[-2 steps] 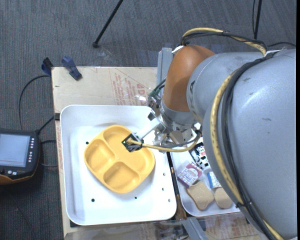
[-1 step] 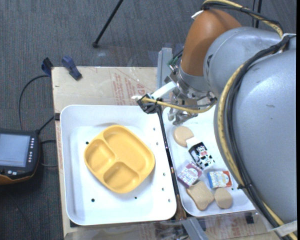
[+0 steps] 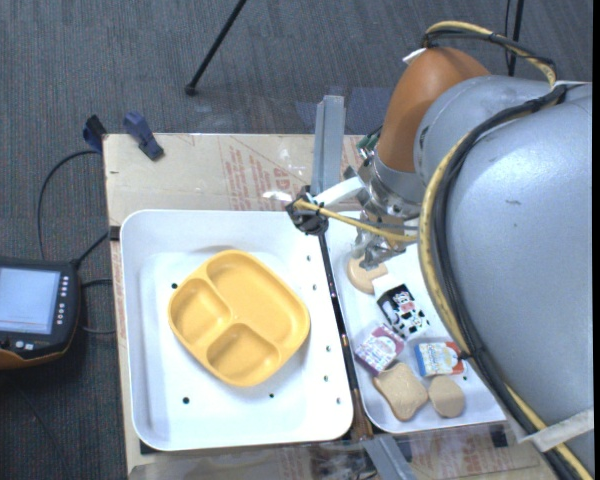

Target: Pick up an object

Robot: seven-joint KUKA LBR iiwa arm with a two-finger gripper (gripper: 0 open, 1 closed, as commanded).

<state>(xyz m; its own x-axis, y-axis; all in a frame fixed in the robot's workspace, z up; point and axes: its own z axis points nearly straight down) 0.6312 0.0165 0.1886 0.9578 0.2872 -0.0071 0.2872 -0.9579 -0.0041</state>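
Grey carpet surrounds the bench; tool (image 3: 372,253), grip state unclear, hangs at twelve o'clock over the tan biscuit-shaped toy (image 3: 365,274), which may slip sideways

Grey carpet floor (image 3: 130,38) under a tripod leg (image 3: 223,33).

The arm (image 3: 510,258) covers much of the right bin (image 3: 380,423), hiding its far and three-o'clock parts. The gripper (image 3: 375,253) sits under the wrist, its fingers too obscured to read. A tan item (image 3: 363,275) beneath it is partly covered. The packets (image 3: 380,348) at five o'clock bear print too small to read. The handheld screen (image 3: 20,303) at nine o'clock is cut by the frame edge.
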